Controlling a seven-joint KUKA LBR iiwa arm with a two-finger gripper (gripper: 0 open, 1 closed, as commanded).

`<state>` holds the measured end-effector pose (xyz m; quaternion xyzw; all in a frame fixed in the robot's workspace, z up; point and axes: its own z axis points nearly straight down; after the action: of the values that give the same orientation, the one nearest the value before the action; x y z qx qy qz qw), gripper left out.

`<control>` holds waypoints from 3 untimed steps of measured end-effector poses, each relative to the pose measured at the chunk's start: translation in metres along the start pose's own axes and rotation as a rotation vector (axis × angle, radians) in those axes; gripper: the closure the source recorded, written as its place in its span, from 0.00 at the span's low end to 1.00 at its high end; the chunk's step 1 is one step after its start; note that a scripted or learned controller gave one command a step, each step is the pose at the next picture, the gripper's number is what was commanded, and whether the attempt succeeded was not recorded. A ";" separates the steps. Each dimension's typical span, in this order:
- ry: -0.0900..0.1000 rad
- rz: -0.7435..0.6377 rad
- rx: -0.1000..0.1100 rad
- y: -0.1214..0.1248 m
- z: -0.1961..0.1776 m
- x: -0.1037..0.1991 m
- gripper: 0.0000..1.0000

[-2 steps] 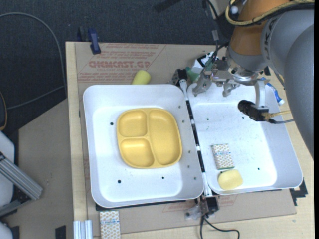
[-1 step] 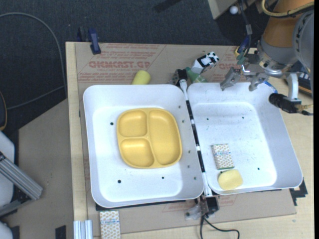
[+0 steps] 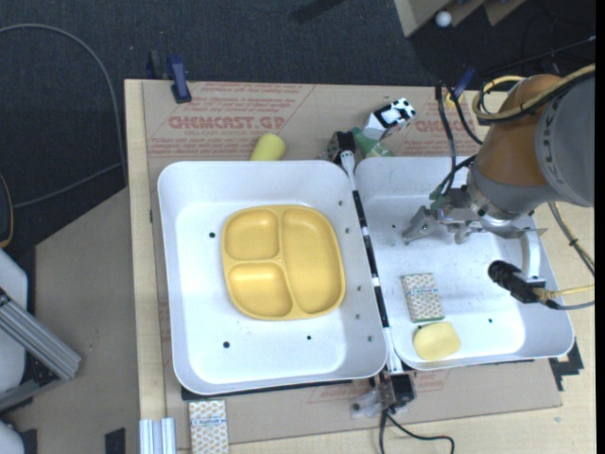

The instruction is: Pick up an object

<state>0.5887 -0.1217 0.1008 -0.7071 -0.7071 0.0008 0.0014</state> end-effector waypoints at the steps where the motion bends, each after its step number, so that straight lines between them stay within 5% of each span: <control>1: 0.000 0.001 -0.002 -0.055 0.016 0.023 0.00; 3: 0.001 0.001 0.000 -0.087 0.017 0.026 0.00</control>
<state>0.5015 -0.0953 0.0843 -0.7075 -0.7067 0.0004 0.0018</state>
